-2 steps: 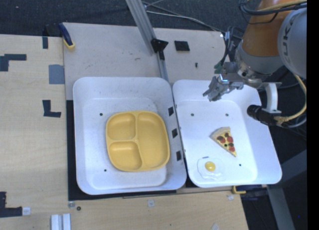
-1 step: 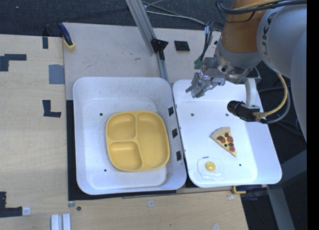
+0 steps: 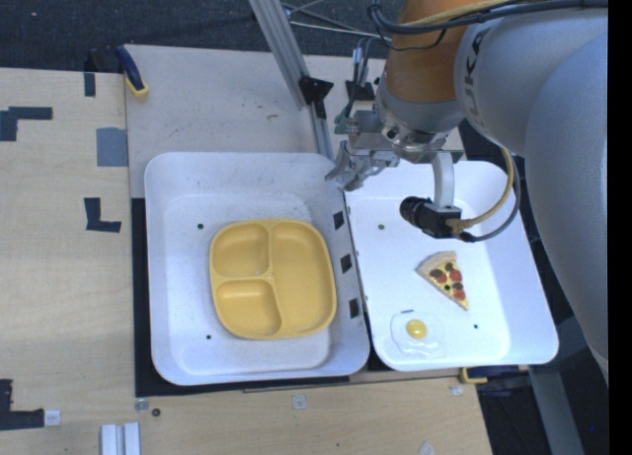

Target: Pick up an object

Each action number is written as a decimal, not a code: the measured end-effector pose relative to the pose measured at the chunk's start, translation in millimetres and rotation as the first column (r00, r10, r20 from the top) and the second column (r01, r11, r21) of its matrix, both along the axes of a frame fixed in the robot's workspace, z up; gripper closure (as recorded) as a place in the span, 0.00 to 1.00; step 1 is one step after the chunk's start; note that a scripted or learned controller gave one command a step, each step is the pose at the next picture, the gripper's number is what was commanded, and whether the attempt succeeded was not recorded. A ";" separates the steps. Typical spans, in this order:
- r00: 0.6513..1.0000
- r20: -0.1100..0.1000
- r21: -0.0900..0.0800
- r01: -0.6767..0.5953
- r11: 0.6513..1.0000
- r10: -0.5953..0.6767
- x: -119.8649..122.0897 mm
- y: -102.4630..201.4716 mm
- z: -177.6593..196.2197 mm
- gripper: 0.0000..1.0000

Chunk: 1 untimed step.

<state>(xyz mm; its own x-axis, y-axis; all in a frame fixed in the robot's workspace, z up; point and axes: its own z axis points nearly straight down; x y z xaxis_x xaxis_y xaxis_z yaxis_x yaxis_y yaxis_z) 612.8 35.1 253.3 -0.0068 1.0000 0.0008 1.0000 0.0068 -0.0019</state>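
- Camera view has the pincer (image 3: 348, 175) hanging over the far left corner of the right bin (image 3: 494, 340), close to the wall that bin shares with the left bin (image 3: 178, 275); whether it is apart or together I cannot tell, and nothing shows gripped in it.
- Two toy foods lie in the right bin, either of which would serve: a pizza slice (image 3: 443, 276) and a fried egg (image 3: 415, 331); both sit nearer the camera than the pincer and to its right.
- Of the two, the pizza slice is the closer; the fried egg lies beyond it, near the bin's near wall and well apart from the pincer.
- Judged from its outline, the slice's long axis runs slantwise, from far left to near right; gripping across that line looks the likelier choice.
- A yellow divided plate (image 3: 272, 277) fills the middle of the left bin, across the shared wall; it lies near and left of the pincer.
- Only one arm (image 3: 513, 58) works this worktop, reaching in from the right.
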 end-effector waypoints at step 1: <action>1.000 0.001 -0.001 0.001 1.000 -0.001 21.1 49.8 -9.5 1.00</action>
